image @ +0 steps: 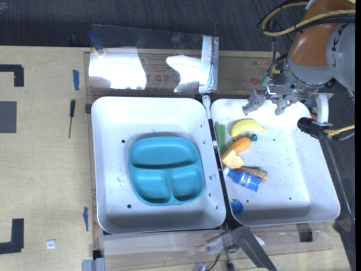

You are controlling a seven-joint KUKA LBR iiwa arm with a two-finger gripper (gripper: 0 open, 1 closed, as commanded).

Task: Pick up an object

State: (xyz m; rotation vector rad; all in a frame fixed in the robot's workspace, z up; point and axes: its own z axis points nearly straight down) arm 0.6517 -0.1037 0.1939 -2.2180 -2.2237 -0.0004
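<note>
Arm: grey, with an orange band [316, 41] above the wrist, reaching in from the right over the far edge of the right bin [293, 168].
Pincer [265, 103]: hangs above the far left part of the right bin, its two fingers spread apart with nothing between them; released.
Right bin: shallow and white, on the right half of the counter [39, 168], with a small cluster of things along its left wall.
Banana [246, 127]: yellow, in the far left part of the right bin, just below the pincer and apart from it.
Carrot [237, 147]: orange, lying at a slant just nearer than the banana.
Green piece [220, 134]: narrow, lying along the bin's left wall beside the banana and carrot.
Yellow wedge [232, 160]: pale, touching the near end of the carrot.
Blue packet [246, 180]: lies near the wedge, with a brown piece [255, 173] against its far side.
Blue ball [236, 208]: small, at the near left corner of the right bin.
Left bin [113, 129]: white, holds a blue divided tray [166, 169] with three compartments at its middle.
Far edge of counter: a clear plastic sheet [146, 66] stands behind the left bin.
</note>
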